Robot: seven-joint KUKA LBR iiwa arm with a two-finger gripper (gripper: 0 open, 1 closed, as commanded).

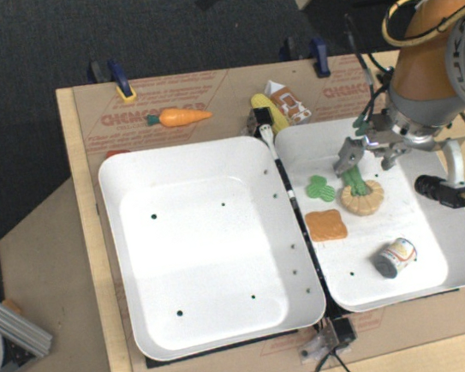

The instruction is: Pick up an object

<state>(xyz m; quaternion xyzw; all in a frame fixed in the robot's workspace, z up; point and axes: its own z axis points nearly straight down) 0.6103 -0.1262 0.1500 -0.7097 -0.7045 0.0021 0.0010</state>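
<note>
Gripper [365, 155] is being seen over the right bin [452, 265], above the tan round object [363, 199] with green stem; finger state cannot be told, tips being blurred against the stem.

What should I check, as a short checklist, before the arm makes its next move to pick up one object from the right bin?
1. Gripper is over the right bin: ok.
2. A target lies right under it: ok, the round tan piece with a green stem.
3. Fingers open enough to take it: cannot tell.
4. Neighbours stand apart from the target: not ok, the green piece and the orange piece lie close beside it.
5. Grey can is out of the way: ok, it lies nearer the front rim.
6. Something already held: cannot tell.
</note>
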